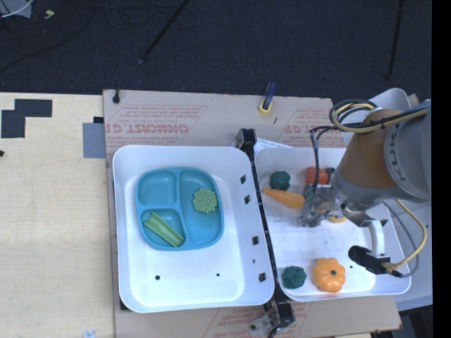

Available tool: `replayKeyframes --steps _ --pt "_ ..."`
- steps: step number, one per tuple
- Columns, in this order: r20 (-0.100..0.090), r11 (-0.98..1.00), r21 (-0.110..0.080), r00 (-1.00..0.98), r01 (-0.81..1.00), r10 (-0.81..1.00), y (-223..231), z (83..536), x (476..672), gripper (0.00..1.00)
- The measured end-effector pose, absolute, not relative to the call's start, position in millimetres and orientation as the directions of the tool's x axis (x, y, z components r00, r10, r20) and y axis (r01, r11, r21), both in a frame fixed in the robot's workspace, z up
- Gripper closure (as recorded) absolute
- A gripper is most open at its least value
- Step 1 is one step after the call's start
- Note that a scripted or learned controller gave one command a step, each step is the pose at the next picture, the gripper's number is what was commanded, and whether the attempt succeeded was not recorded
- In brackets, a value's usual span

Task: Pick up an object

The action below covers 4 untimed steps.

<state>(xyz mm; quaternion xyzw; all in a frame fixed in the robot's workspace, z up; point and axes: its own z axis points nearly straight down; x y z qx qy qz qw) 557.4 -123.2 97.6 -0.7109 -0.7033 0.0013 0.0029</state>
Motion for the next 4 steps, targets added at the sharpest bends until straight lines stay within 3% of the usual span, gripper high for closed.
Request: replayKeyframes --steps 2,3,4 --pt "-0.001 0.0 0.002 0.0 1.0 1.0 -134 202 558.9 1.0" --pt "0.0 0.001 0.0 -0.001 1.0 1.0 -135 229 559.1 1.0" --pt "0.001 0.003 -0.001 -0.003 1.0 1.0 -91 226 593.1 1.0"
